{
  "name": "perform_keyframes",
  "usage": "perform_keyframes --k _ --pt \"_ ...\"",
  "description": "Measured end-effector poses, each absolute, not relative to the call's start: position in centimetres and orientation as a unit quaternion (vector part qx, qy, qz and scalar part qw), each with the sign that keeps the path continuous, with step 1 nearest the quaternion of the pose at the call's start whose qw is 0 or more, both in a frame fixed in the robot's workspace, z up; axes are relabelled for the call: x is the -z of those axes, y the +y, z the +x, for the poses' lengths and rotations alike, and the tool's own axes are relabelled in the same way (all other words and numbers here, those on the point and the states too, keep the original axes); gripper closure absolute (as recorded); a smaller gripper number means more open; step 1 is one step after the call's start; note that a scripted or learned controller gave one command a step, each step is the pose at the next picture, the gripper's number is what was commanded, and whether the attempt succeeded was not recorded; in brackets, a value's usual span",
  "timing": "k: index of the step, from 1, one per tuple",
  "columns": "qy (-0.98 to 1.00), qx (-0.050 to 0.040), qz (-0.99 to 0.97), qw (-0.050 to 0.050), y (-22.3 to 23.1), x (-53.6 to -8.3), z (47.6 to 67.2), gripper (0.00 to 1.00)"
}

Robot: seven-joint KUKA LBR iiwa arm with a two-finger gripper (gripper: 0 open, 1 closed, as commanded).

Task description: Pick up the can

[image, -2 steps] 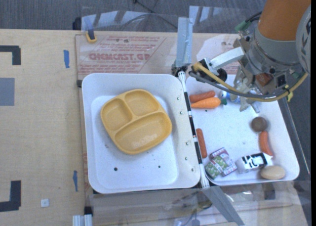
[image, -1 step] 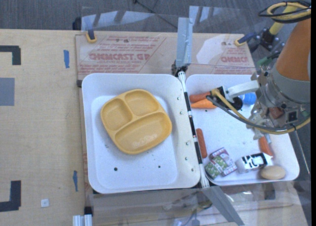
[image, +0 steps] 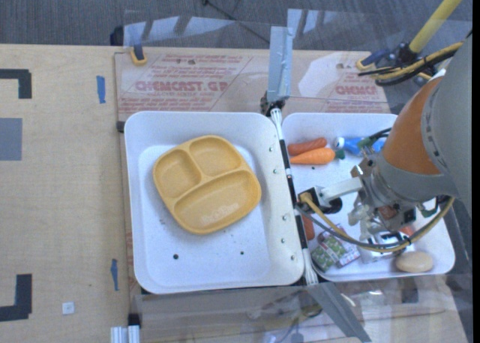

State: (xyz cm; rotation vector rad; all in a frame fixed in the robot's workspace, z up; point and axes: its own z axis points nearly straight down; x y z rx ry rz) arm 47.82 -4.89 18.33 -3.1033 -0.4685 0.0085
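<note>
Can (image: 334,250) lies at the right bin's (image: 444,255) front-left corner — green-and-red label, crumpled. We can't read it. Gripper (image: 375,221) hovers just beside; its grip we cannot tell.

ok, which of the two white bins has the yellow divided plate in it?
The left bin. The yellow plate lies alone in it; the right bin holds carrots and the arm.

Plate (image: 207,183) in left bin (image: 142,206); carrots (image: 312,152) in right bin (image: 444,248).
</note>
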Motion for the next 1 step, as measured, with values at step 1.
perform_keyframes --k 1 --pt "-0.154 -0.0011 -0.988 0.000 0.44 -35.03 53.88 1.00"
